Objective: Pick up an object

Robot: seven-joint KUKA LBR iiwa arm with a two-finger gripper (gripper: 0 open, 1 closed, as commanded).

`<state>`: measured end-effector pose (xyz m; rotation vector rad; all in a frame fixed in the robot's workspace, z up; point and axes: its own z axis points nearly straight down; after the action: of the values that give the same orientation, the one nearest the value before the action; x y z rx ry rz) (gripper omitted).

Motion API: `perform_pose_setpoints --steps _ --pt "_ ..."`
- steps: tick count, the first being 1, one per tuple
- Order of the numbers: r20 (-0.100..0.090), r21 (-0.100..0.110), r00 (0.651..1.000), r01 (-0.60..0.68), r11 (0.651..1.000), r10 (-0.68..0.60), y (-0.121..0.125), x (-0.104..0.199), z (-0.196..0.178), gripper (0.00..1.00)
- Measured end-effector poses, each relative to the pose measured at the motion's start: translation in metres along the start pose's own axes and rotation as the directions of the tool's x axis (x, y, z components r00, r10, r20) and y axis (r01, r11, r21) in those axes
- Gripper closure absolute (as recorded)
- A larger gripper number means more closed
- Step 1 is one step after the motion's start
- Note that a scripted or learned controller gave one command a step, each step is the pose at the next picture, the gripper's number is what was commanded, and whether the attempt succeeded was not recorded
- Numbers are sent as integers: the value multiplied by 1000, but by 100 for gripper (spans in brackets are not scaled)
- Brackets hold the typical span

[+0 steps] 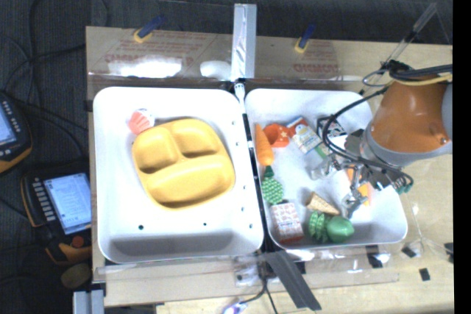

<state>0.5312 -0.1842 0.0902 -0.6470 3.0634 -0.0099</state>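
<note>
The grey arm with its orange band (409, 114) reached over the right shallow white bin (383, 235) from that bin's right edge; the tool (355, 198) hung low near the bin's right side, and whether it was apart or together could not be told. Beside it lay a tan cone-shaped toy (321, 203); toward the near edge sat a green rounded toy (339, 229) and a pale block with red dots (285, 218). Along the left wall lay an orange toy carrot (262, 146), with a red toy tomato (277, 134) next to it. The left shallow white bin (110, 158) held 1 yellow 3-compartment plastic tray (184, 162); a small red-and-white toy (140, 118) touched the tray's far-left corner.
</note>
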Motion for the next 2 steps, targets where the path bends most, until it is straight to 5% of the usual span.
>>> perform_pose_setpoints --steps 1,2 --pt "4 2 1000 0 1000 0 0 -2 -10 100" --pt "2 -6 944 -331 944 331 -16 10 -1 100"
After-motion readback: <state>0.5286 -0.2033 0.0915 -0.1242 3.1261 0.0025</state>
